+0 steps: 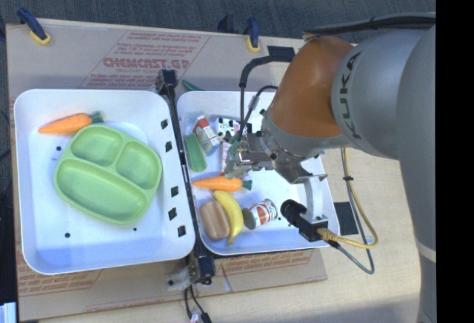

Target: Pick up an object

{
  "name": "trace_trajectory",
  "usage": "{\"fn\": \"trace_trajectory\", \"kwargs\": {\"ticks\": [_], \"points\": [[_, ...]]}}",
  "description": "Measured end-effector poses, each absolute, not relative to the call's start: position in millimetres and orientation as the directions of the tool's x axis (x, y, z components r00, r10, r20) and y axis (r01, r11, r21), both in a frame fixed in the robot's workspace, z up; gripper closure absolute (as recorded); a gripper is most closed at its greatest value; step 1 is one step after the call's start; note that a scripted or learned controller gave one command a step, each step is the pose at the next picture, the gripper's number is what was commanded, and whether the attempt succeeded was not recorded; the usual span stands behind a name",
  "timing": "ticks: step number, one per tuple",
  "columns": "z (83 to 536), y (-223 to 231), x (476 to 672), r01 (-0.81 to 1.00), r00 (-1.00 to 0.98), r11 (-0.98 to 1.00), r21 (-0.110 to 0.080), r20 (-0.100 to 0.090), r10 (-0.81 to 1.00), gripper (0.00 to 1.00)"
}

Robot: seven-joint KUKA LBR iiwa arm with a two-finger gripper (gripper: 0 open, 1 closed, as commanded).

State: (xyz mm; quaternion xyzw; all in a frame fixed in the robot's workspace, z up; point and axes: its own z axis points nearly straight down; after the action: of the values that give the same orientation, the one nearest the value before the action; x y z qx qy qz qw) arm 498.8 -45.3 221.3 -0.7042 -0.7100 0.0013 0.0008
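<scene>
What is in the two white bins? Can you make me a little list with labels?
left bin: green divided plate, carrot
right bin: second carrot, banana, bread roll, small bottle, green pod, small can
gripper: low over the right bin, above the second carrot
fingers: cannot tell

Two bins are set side by side on the bench. In the left bin [29, 240] a divided plate [108, 172] is placed centrally, with a carrot [68, 123] behind it (near the far left corner). In the right bin [326, 229] a second carrot [218, 183] is laid mid-bin, a banana [232, 215] and a bread roll [214, 221] touching in front of it, and a can [261, 213] just right of the banana
</scene>
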Motion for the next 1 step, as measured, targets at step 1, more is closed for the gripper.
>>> {"fn": "trace_trajectory", "kwargs": {"ticks": [1], "points": [[221.4, -45.8, 498.9, 1.0, -0.007, 0.007, -0.002, -0.001, 1.0, 0.0]]}}
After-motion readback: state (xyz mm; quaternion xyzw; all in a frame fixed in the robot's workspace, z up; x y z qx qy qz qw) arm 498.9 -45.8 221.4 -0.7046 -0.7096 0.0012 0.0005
